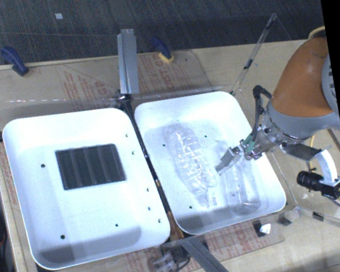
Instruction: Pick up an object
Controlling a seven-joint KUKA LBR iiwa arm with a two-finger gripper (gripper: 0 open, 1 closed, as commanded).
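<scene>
Clear plastic bottle (190,161) lies on its side in the right bin (162,166), running from the far middle toward the near side. A second clear piece, maybe a cup or small bottle (243,187), sits just beside it near the bin's right wall.

Gripper (226,161) hangs over the gap between the two, low in the bin. Jaws: cannot tell whether wide or narrow; they blur against the white floor. Nothing seen between them.

Risks, as judged: both items transparent and smooth, likely light. A close could land between them and grab air, or nudge the bottle so it rolls off. Near wall crowds the smaller piece.

Left bin (30,188) carries a dark ribbed block (90,165), well apart. Desk (51,81) around both.
</scene>
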